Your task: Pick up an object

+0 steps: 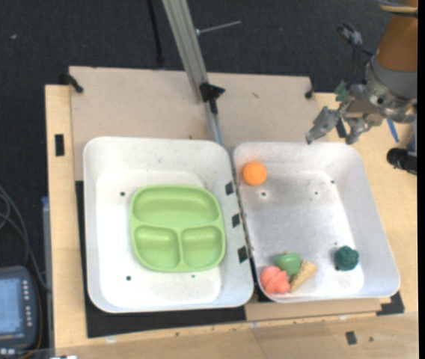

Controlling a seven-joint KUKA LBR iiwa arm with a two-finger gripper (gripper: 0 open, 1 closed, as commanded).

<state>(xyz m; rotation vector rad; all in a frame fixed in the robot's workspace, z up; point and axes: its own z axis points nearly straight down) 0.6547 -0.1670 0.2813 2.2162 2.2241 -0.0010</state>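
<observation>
Near edge of the right bin (pixel 377 223) is being crowded by four items. A pink piece (pixel 274 280) is being pressed into the near-left corner, with a green piece (pixel 289 262) touching it on the far side and a tan cone-shaped piece (pixel 303 274) leaning against both on the right. A dark green lump (pixel 346 258) is being kept apart from that cluster, close to the right wall — open floor is being left between them.

Middle of the right bin is being left bare; plenty of room for a descent there.

In the left bin (pixel 104 200) a green divided plate (pixel 176 226) is being seated roughly centre, three compartments, white margin being left on all sides between its rim and the bin walls.

Further back, an orange ball (pixel 254 173) is being held in the far-left corner of the right bin, just beside the wall shared with the left bin — tight on the left and far sides, open toward the centre.

Beyond the far-right corner of the right bin, the gripper (pixel 335 126) is being held above the bench (pixel 272 103), outside the bin rim, well apart from every object. Its fingers (pixel 318 129) are being shown spread, released, nothing between them. A slanted metal post (pixel 186 36) is being seen running from the bins' shared far edge toward the top of the view.
</observation>
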